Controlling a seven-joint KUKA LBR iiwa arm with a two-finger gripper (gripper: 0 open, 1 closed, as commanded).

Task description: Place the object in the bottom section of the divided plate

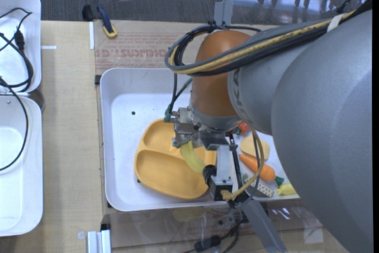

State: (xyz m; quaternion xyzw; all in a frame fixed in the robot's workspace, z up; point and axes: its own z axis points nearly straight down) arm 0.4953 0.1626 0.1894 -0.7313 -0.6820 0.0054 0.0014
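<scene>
banana (pixel 190 158), pale yellow, seen just under the pincer (pixel 195 145) at the centre of the frame, over the right edge of the yellow divided plate (pixel 163 172). looks pinched at its upper end, though the fingers sit hidden behind the wrist block, so cannot tell for sure whether clenched or released. long axis runs from upper left to lower right, curving downward, lower tip pointing toward the lower right of the frame. hangs directly below the pincer, touching or nearly touching it.

plate lies in the lower middle of the white bin (pixel 118 127), its large section toward the bottom of the frame, two smaller sections above. that bottom section lies just left of and below the banana, so probably needs a short shift toward the lower left before letting go. carrot (pixel 260 167) and other small toys sit to the right, near the bin's right side, well apart from the plate's bottom section.
</scene>
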